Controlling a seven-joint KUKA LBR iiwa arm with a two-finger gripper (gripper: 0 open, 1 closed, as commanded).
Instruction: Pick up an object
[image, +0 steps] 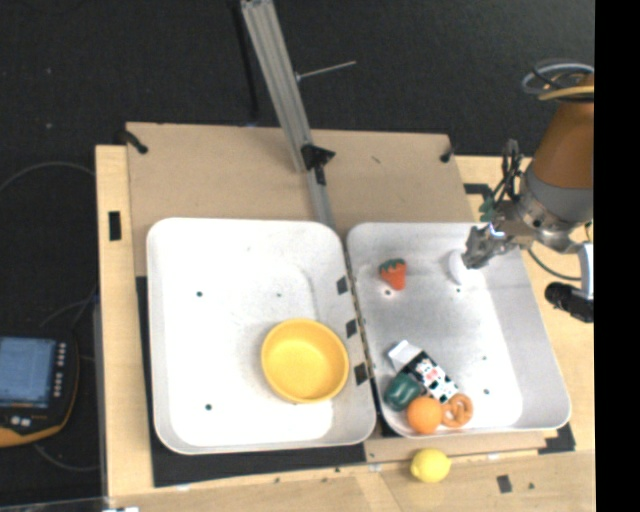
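In the right bin, strawberry lies left of gripper, well apart; gripper state unclear.

No legible text or labels.

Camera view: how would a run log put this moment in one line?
gripper: above right bin, far edge | holding: nothing seen | strawberry: in bin, apart | stage: not picked

Bright even overhead light, mild glare on white bins, soft low-resolution blur.
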